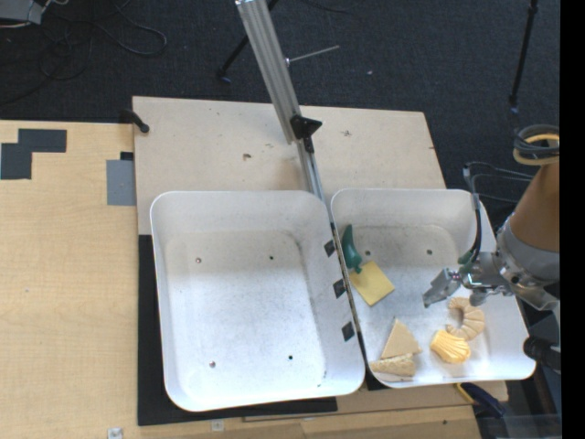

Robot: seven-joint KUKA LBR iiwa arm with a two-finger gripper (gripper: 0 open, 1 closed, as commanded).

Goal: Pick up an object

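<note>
In the right bin (411,210) lie a green curved piece (349,248) by the left wall, a yellow flat square (373,283), a tan wedge (399,341) over a bread-like slice (395,366), a yellow shell-shaped piece (451,346) and a tan ridged croissant-like piece (471,319). My gripper (450,286) reaches in from the right, low over the bin floor, just above and left of the croissant-like piece. Its fingers are spread apart with nothing between them.
The left bin (183,245) sits beside the right one, split by a divider with black clips (339,287). A slanted metal pole (274,71) rises behind the bins. The grey arm with its orange band (539,218) fills the right edge.
</note>
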